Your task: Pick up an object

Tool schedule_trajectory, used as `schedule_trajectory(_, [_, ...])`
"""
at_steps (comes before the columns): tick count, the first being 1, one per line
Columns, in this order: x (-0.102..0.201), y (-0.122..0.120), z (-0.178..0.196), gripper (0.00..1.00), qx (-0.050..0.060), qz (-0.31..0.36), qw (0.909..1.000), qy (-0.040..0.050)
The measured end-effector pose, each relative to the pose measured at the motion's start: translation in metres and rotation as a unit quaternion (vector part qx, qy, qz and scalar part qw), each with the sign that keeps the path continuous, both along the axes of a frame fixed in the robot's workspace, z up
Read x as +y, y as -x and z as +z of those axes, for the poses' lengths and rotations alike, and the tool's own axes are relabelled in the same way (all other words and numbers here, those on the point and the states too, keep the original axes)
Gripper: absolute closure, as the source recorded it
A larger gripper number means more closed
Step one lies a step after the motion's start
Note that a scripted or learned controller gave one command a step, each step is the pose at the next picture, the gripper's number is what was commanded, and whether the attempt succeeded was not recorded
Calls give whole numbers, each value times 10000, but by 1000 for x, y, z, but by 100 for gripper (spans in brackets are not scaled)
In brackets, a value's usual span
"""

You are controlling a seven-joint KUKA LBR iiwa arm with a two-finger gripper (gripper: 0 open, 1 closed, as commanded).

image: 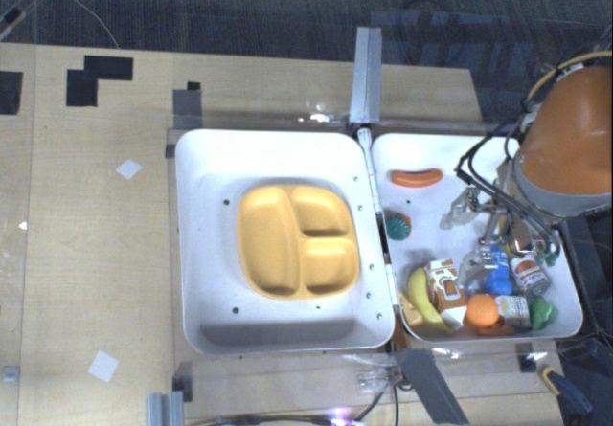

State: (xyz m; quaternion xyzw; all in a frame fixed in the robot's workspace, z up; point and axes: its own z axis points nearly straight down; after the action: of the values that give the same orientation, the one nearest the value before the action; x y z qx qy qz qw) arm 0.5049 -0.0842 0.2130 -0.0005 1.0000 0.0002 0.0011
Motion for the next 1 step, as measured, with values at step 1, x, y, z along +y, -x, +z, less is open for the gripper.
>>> schedule_trajectory(1, [-28, -90, -26, 0, -4, 1701, 9854, 1])
